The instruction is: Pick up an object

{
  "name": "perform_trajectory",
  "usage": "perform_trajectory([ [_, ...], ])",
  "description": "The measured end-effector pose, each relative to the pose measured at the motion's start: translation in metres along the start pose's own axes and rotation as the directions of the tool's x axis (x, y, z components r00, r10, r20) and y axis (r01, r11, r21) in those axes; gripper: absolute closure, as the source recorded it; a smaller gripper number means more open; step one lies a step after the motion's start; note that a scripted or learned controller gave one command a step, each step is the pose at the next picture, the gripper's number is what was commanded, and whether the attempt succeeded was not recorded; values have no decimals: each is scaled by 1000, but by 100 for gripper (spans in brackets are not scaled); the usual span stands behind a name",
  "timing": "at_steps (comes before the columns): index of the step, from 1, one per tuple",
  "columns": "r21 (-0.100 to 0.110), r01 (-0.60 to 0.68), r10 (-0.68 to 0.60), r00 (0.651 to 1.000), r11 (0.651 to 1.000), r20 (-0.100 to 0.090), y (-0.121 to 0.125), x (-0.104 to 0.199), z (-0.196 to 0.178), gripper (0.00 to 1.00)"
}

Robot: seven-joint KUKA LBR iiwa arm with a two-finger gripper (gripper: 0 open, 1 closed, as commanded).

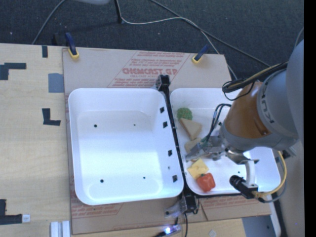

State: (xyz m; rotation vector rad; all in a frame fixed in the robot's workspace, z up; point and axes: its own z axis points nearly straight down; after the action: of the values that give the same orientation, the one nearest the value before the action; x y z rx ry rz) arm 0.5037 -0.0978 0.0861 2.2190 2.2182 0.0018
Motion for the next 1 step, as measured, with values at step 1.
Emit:
perform_trajectory([
  [1,6,1,-1,1000,1000,-2,33,-1,1,0],
])
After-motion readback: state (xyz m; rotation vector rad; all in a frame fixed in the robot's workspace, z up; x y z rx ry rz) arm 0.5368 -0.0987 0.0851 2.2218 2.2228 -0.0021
